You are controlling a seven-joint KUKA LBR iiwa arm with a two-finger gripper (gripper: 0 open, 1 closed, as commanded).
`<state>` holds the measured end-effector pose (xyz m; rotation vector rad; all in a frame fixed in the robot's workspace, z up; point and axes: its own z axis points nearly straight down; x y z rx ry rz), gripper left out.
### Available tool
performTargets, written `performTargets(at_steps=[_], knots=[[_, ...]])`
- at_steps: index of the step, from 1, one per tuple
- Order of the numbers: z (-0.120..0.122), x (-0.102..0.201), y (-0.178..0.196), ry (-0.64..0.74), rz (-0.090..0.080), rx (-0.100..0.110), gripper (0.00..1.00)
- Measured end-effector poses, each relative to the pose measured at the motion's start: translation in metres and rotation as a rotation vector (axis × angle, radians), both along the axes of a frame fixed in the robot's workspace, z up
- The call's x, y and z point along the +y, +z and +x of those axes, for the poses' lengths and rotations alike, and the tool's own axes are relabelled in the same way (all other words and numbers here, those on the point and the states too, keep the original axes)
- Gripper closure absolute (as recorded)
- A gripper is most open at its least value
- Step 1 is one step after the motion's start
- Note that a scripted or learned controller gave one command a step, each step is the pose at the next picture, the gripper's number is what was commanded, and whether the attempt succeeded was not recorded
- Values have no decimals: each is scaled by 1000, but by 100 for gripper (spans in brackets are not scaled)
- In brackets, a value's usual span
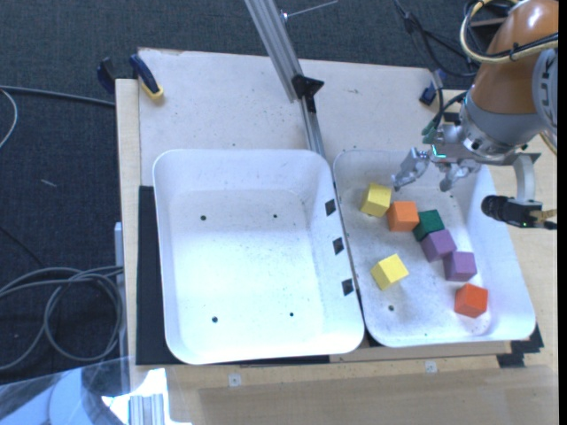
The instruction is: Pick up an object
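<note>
1. Arm (509, 69) reached in from the right, orange band above the wrist; its gripper (431, 177) hung over the far end of the right bin (509, 264).
2. Claw stood spread apart, one finger (406, 173) toward the bin's middle and the other nearer the right wall. Nothing lay between them; it held no object.
3. All blocks sat in the right bin. A yellow block (376, 200) lay just below the nearer fingertip, close to it but apart as far as could be seen.
4. An orange block (403, 215) touched the yellow one on its right side. A green block (431, 223) sat just beside the orange one.
5. Two purple blocks followed on a diagonal: the first purple block (438, 243) against the green, the second purple block (459, 265) just beyond it toward the near right.
6. A red-orange block (470, 300) rested near the bin's near right corner.
7. A second yellow block (389, 271) sat alone mid-bin, tilted, apart from the cluster.
8. Left bin (177, 237) sat beside the right one, rims touching.
</note>
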<state>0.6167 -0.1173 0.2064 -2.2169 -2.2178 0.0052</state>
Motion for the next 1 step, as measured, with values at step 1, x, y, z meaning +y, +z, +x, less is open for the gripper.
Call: performTargets(at_steps=[1], knots=[[1,0,3,0,-1,-4,0]])
